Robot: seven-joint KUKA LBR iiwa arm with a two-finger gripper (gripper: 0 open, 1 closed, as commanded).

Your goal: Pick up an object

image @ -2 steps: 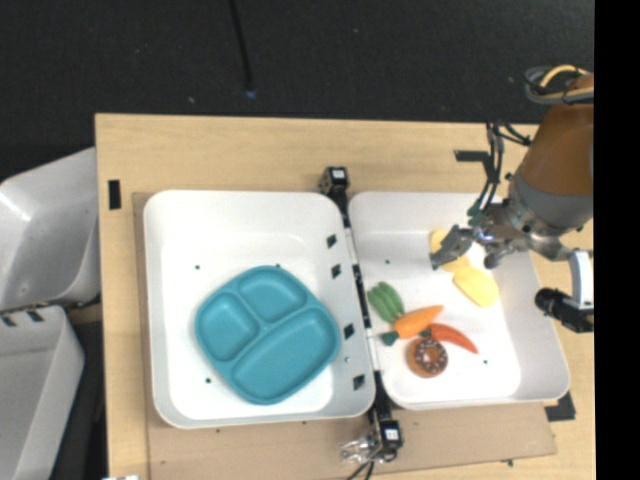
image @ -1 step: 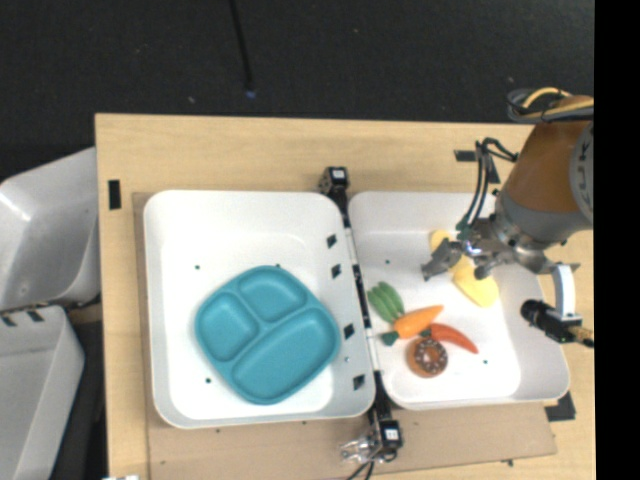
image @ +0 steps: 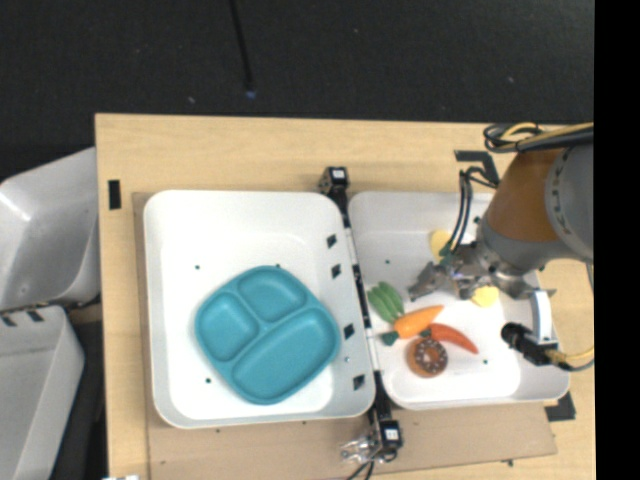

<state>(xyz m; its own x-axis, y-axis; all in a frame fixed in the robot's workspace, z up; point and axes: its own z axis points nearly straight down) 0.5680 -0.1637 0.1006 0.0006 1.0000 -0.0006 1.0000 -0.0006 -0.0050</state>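
The right bin point(image: 400, 218) holds several toy foods: a green vegetable point(image: 385, 299), an orange carrot point(image: 417, 319), a red chili pepper point(image: 455, 338), a brown chocolate donut point(image: 428, 356), a yellow piece point(image: 440, 239) near the back and another yellow piece point(image: 485, 295) by the arm. My gripper point(image: 432, 279) hangs low over the middle of this bin, just right of the green vegetable and above the carrot. Nothing shows between its fingers.
The left bin point(image: 170, 228) holds a blue divided plate point(image: 265, 333). The arm's orange band point(image: 520, 203) and cables lie over the right bin's far right side. Black clips mark the seam between the bins.
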